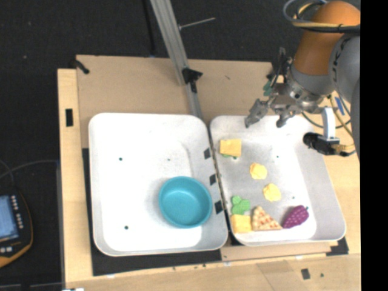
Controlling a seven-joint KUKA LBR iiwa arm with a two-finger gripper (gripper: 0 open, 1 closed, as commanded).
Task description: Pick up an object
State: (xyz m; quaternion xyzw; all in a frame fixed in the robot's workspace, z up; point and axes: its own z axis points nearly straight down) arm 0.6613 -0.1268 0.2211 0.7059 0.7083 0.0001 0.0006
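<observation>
pincer spread above right bin of toy food

The grey arm with its orange band reaches in over the far right corner of the pale wooden desk, its two dark jaws spread apart with nothing between them, hanging above the far edge of the right shallow white bin. Just below the jaws lies a square yellow block. Further below sit two small rounded yellow pieces. Well below the jaws, along the bin's near edge, a green leafy piece, a yellow cube, a triangular pizza slice and a purple grape bunch cluster. Down and left of the jaws, the left white bin holds a round teal bowl.
</observation>
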